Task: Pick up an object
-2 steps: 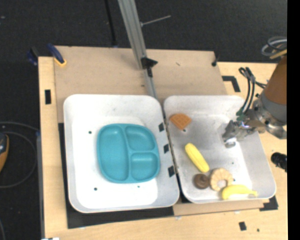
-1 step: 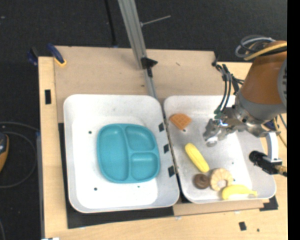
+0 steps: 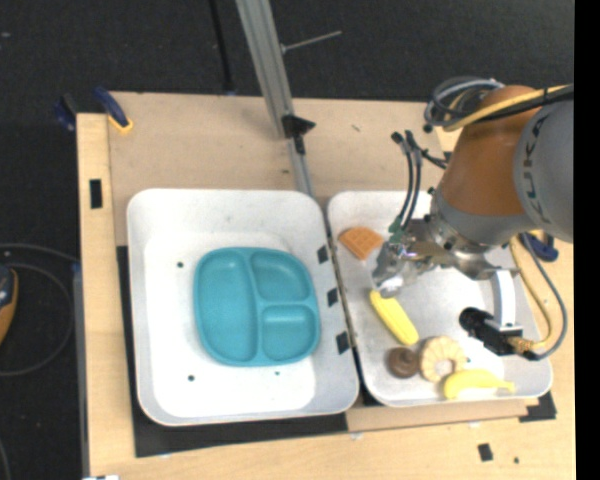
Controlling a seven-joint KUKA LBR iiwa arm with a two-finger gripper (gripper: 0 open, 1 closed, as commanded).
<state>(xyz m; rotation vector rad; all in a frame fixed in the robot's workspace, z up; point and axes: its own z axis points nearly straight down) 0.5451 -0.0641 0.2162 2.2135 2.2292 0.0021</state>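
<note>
My gripper (image 3: 388, 276) hangs low over the right bin (image 3: 420, 383), just above the upper end of a yellow corn cob (image 3: 393, 318). Whether anything sits between its fingers is hidden by the wrist. An orange wedge-shaped piece (image 3: 359, 241) lies up and left of the gripper, near the bin's left wall. Toward the bin's front lie a brown round piece (image 3: 401, 362), a cream-coloured ridged piece (image 3: 441, 355) and a yellow banana (image 3: 475, 383).
The left bin (image 3: 160, 228) holds a teal divided plate (image 3: 256, 305). A grey metal post (image 3: 270, 68) rises at the back between the bins. The arm's orange and grey body (image 3: 495, 168) covers the right bin's far right part, with black cables trailing there.
</note>
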